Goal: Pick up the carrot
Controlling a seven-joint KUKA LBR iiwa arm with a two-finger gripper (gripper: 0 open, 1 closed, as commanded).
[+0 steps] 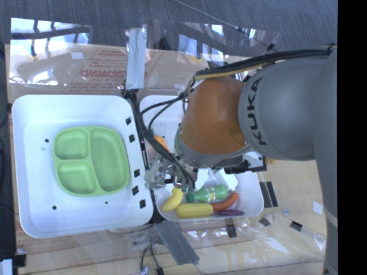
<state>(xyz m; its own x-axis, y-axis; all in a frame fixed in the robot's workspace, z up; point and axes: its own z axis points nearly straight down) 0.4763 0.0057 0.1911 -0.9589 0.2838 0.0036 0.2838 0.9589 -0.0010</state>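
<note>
You have two white bins side by side: the left bin (34, 153) carries one green tray (90, 160) with three compartments, sitting near its middle with bare white floor all round it. The right bin (252, 196) is crowded, and the arm (269, 113) covers most of it from above. Along its near edge you can count one banana (173, 200), one longer yellow piece (194, 210), one green bottle (207, 195), one purple piece (230, 213) and one carrot (227, 202), which lies toward the bin's near right corner, just beside the bottle and above the purple piece. A further orange sliver (161, 143) shows by the divider, at the arm's left edge. The gripper (169, 175) is low near the divider, just above the banana; you cannot tell how it stands. Free floor in this bin is scarce: the items press close together against the near wall.
</note>
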